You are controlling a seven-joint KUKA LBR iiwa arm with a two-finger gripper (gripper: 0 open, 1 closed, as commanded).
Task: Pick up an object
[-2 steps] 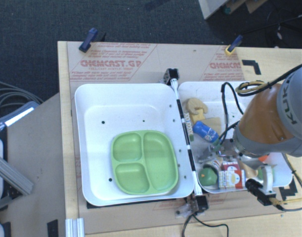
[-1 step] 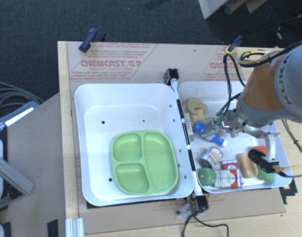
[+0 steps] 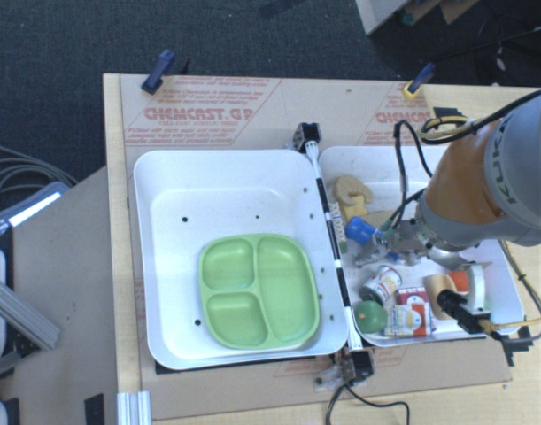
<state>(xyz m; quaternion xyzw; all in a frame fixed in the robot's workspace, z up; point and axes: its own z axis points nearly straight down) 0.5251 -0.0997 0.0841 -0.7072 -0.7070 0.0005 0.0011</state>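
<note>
The right bin (image 3: 376,159) holds a pile of small objects: a tan bagel-like piece (image 3: 351,191), a blue object (image 3: 360,230), a small can (image 3: 382,285), a green ball (image 3: 370,315), a red-and-white carton (image 3: 408,313) and an orange-and-white item (image 3: 465,283). My gripper (image 3: 392,246) is down in this bin, just right of the blue object and above the can. The grey wrist and orange band cover most of it. I see nothing lifted.
The left bin (image 3: 164,184) holds a light green divided tray (image 3: 257,289) in its front half. A black divider rail (image 3: 328,228) runs between the bins. Clamps sit at the board's far corners (image 3: 158,71). A black cable (image 3: 403,149) loops over the right bin.
</note>
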